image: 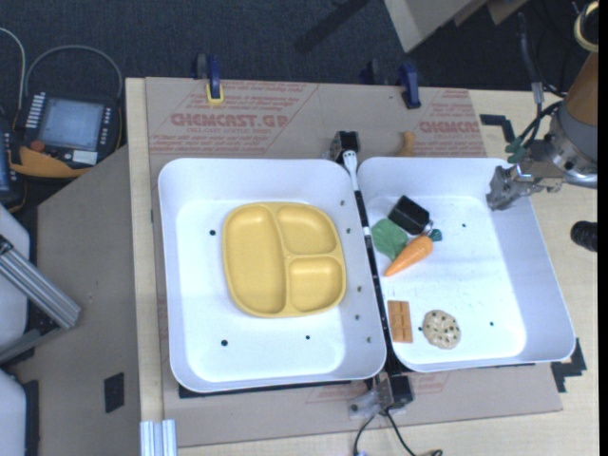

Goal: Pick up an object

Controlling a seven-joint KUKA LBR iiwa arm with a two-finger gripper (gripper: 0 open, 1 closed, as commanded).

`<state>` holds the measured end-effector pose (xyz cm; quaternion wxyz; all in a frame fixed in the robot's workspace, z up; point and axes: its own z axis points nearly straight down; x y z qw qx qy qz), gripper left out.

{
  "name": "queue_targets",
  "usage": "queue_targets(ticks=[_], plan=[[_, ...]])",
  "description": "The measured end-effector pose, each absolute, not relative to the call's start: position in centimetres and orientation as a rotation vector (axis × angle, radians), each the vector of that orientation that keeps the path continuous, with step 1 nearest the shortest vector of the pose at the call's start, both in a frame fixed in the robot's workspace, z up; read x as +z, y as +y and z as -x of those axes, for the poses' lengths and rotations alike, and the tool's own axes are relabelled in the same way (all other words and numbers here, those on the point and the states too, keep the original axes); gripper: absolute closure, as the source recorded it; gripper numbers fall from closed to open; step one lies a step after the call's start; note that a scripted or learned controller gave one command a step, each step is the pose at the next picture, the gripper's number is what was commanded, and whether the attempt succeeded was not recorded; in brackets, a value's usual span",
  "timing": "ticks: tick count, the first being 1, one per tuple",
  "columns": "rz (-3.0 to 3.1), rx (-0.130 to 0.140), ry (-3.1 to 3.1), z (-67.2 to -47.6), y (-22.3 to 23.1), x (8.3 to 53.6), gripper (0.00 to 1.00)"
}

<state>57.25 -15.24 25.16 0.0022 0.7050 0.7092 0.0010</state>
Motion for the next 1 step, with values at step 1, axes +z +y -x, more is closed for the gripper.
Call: queue_targets(ticks=[1], plan=[[-2.217,0.0,2.231,-58.2,-9.49,23.81,1.0]])
